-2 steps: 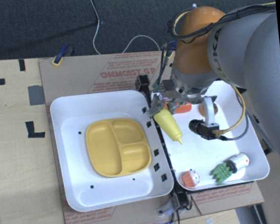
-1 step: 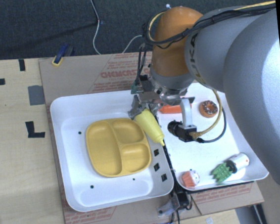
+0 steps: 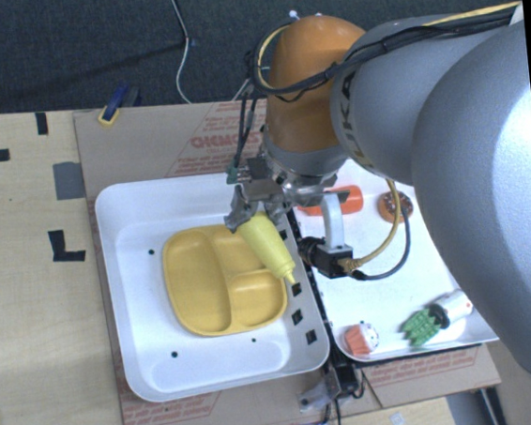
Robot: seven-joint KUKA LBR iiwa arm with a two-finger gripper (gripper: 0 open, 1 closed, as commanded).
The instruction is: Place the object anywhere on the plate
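Observation:
A yellow divided plate [image 3: 212,283] lies in the left white bin [image 3: 135,268]. A yellow mustard-style bottle [image 3: 269,244] hangs tilted over the plate's right edge, nozzle pointing down and to the right. My gripper [image 3: 246,211] reaches down from the orange wrist and is shut on the bottle's upper end. The bottle's top is partly hidden by the fingers.
The right bin [image 3: 441,264] holds an orange item [image 3: 340,201], a brown round item [image 3: 397,205], a small orange-and-white piece [image 3: 359,338] and a green-and-white toy [image 3: 432,319]. The big grey arm covers the right of the view. A black cable loops beside the bins' shared wall.

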